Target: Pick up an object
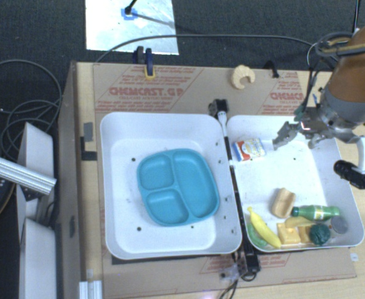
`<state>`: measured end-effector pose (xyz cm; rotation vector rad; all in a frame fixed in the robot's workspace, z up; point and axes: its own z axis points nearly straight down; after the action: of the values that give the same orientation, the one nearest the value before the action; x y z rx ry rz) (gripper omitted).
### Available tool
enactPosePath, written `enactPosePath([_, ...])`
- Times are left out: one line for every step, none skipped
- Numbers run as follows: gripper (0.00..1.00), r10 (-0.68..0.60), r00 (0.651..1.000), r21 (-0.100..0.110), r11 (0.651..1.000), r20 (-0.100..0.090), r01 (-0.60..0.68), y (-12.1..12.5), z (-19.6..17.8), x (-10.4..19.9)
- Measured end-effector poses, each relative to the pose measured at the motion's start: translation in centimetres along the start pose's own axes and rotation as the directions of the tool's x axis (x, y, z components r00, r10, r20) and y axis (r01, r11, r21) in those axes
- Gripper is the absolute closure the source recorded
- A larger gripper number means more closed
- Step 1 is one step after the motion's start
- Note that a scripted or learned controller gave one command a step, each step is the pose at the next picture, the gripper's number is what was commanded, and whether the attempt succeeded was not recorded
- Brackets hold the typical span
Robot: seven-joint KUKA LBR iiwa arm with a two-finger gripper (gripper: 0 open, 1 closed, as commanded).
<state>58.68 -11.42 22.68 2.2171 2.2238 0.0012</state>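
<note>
- Nearest to the camera, in the front corner of the right bin (307, 167), lies a small heap of objects that touch each other: one yellow banana (261, 227), one tan block (288, 233), one dark green ball (320, 234), one green bottle (315, 213) lying on its side, and one beige cylinder (283, 202) just behind them.
- These seem light toys. The banana and the bottle look smooth and rounded, so they may slip; it is better to take them across the narrow middle. The cylinder stands a little apart from the heap and looks like the easiest to take by its sides.
- The left bin (126, 142) carries one blue tray (177, 186) with three compartments; it is flat and wide, hard to take except by the rim.
- Farther back in the right bin, near the divider, lies one small white packet (249, 149) with red and blue print, probably light and a little soft.
- The pincer (298, 133) hangs open above the back part of the right bin, just beside the packet, and there is nothing between its fingers.
- Behind the bins, on the tabletop (189, 86), rests one pale curved piece (243, 76).
</note>
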Motion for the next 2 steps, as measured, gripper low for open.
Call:
enactPosePath([0.0,0.002,1.0,-0.001,1.0,0.0,-0.002,2.8,14.2,-1.3])
enactPosePath([0.0,0.003,1.0,0.001,1.0,0.001,-0.003,-4.4,14.2,-6.3])
